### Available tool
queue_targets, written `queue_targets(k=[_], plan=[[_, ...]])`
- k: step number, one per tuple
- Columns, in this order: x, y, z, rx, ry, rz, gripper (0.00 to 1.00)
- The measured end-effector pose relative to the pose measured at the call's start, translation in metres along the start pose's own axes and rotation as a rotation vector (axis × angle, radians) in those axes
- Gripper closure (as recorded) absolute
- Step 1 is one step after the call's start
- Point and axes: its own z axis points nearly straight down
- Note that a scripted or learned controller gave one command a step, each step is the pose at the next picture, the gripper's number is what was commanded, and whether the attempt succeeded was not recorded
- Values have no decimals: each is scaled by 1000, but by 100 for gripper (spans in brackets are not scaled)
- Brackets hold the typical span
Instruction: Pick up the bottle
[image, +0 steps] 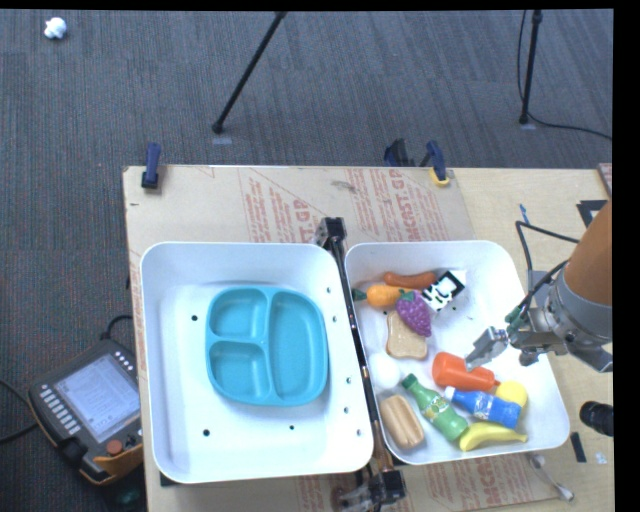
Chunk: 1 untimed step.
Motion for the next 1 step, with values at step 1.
queue_targets(k=[1], plan=[[0,0,-10,2,2,0,100]])
